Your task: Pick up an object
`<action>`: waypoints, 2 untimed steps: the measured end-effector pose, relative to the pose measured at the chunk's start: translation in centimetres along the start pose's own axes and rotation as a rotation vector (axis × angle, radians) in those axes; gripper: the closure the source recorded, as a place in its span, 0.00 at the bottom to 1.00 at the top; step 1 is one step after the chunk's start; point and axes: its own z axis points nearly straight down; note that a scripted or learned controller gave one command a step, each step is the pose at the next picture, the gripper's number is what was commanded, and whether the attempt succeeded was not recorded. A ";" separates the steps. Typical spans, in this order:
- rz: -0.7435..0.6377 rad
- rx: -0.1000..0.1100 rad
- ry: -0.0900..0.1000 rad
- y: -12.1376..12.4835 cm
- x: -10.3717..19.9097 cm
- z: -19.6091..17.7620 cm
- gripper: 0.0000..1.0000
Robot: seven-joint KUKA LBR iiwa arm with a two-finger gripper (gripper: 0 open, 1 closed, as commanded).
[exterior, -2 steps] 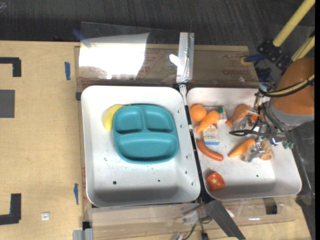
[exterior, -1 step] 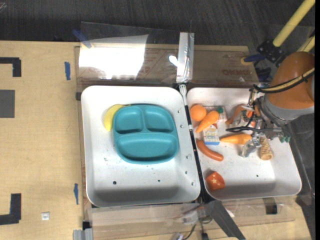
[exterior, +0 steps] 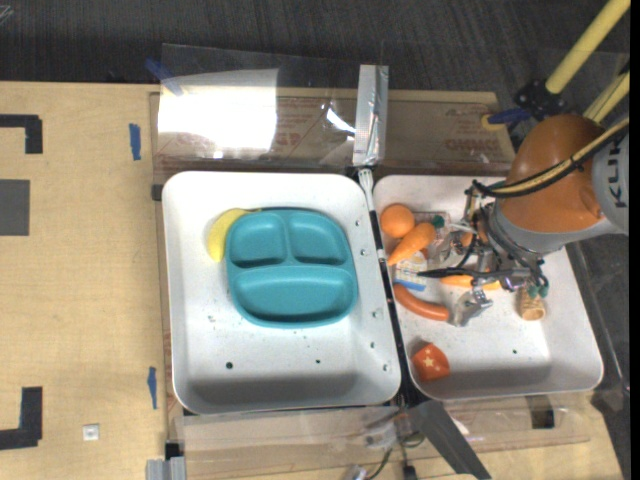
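In the right bin (exterior: pixel 570 363) lie several small toy foods: an orange ball (exterior: pixel 396 218), an orange carrot-like piece (exterior: pixel 414 243), a red-orange sausage shape (exterior: pixel 422 306), a red tomato (exterior: pixel 431 361) near the front, and a tan piece (exterior: pixel 531 308) at the right. My gripper (exterior: pixel 476 298) hangs low over the middle of this bin, just right of the sausage shape, under the orange-banded wrist (exterior: pixel 548 173). Cables and the wrist hide much of it.
The left bin (exterior: pixel 200 348) holds a teal divided plate (exterior: pixel 291 265) with a yellow object (exterior: pixel 219 230) peeking out at its upper left. A clear plastic sheet and cardboard lie behind the bins. A yellow pole (exterior: pixel 590 33) crosses the top right corner.
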 end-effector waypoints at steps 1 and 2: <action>0.060 0.002 -0.001 1.3 1.3 -0.1 0.00; 0.059 0.005 -0.014 1.3 0.9 -1.4 1.00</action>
